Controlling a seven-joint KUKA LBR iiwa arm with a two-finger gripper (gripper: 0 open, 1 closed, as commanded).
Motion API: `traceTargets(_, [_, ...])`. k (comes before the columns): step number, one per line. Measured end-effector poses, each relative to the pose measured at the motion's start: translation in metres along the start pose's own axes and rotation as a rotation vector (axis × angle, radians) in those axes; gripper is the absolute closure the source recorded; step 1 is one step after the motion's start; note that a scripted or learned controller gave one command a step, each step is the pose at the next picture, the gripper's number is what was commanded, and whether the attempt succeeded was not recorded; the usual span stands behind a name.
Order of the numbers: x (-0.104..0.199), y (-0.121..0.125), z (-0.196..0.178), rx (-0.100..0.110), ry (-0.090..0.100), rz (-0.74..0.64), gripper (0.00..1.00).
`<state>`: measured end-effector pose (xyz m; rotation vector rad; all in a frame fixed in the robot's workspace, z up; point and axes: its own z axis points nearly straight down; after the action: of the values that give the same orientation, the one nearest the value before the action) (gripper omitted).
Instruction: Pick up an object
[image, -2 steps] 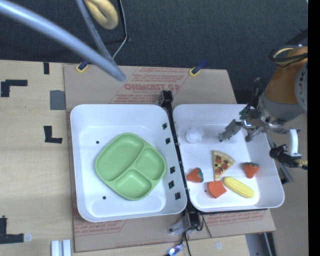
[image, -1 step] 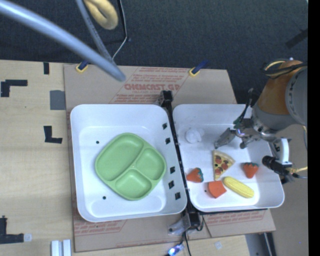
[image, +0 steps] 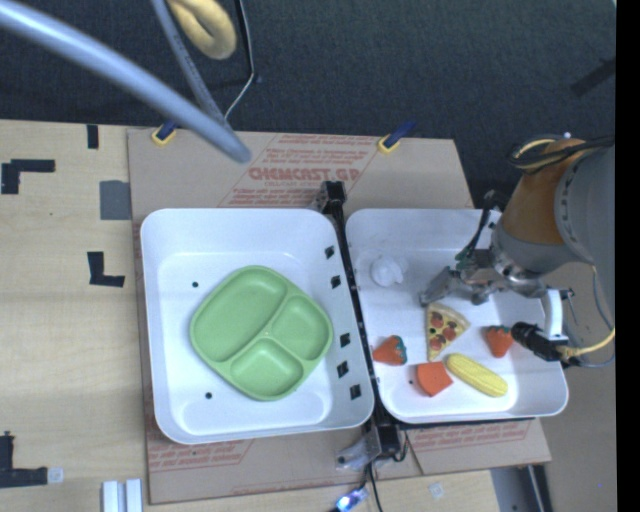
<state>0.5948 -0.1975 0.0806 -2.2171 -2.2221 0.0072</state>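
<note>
The right bin (image: 400, 235) holds several toy foods. A pizza slice (image: 443, 328) lies near its middle, with a yellow corn cob (image: 476, 375) and an orange-red chunk (image: 433, 379) in front of it. A red strawberry-like piece (image: 390, 350) sits to the left and a small red piece (image: 499, 341) to the right. A pale clear lump (image: 386, 270) rests further back. My gripper (image: 455, 288) hangs low in this bin, just behind the pizza slice, and I see nothing held in it.
The left bin (image: 165, 240) holds a green divided plate (image: 262, 331). A black divider (image: 343, 290) separates the bins. The arm's grey body with its orange band (image: 535, 210) stands over the right bin's far right side. A grey pole (image: 120, 65) crosses the upper left.
</note>
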Motion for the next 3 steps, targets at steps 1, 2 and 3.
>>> traceTargets(1, [0.000,0.001,-0.010,-0.002,-0.001,-0.001,1.00])
traceTargets(2, [-0.004,-0.003,-0.068,-0.004,0.002,0.001,1.00])
traceTargets(3, [-0.003,0.003,-0.127,-0.005,0.001,0.000,1.00])
